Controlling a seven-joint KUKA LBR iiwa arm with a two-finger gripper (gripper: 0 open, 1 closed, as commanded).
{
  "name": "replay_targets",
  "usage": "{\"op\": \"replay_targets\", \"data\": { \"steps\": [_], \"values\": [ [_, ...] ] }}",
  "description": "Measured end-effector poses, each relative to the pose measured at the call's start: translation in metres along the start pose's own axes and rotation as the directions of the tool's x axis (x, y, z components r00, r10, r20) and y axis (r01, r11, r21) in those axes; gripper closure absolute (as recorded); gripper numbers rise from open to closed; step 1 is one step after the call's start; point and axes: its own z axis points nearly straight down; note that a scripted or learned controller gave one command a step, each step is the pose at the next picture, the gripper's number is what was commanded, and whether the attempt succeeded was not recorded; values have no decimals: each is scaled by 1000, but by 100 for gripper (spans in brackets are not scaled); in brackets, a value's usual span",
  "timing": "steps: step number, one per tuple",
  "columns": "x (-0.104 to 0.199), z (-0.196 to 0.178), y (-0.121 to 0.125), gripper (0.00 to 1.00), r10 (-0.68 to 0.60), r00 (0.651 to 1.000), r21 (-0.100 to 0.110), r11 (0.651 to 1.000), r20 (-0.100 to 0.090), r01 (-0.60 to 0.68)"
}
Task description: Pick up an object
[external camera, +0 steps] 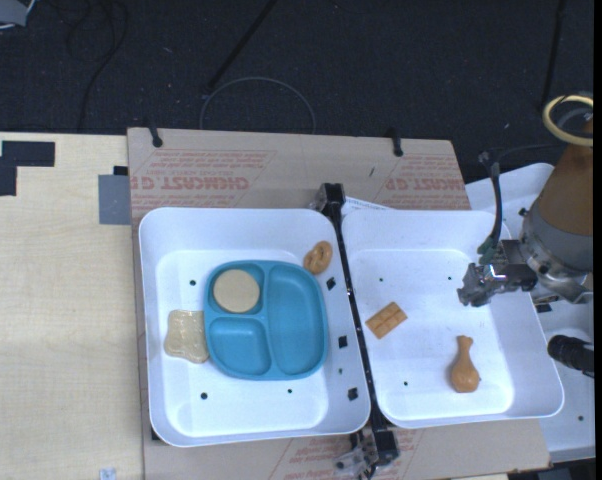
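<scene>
In the right bin (421,238) lie a tan waffle-like piece (386,320) near its left side and a brown drumstick-shaped piece (464,365) toward the front. My gripper (476,290) hovers at the bin's right side, above and to the right of the drumstick, with nothing seen between its fingers. The left bin (171,238) holds a blue divided plate (281,343) with a round tan patty (235,290) in its upper-left compartment. A pale bread-like piece (187,335) lies left of the plate, and a small brown pastry (318,257) sits at its upper right.
A black divider (343,298) runs between the two bins. Cardboard (281,173) lies beneath them, and cables trail over the dark floor behind. The arm's body (566,218) stands over the right bin's right rim.
</scene>
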Motion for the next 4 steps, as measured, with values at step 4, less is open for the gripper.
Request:
{"op": "replay_targets", "data": {
  "steps": [4],
  "values": [
    [209,9,12,100,-3,1000,7,1000,-2,3]
  ]
}}
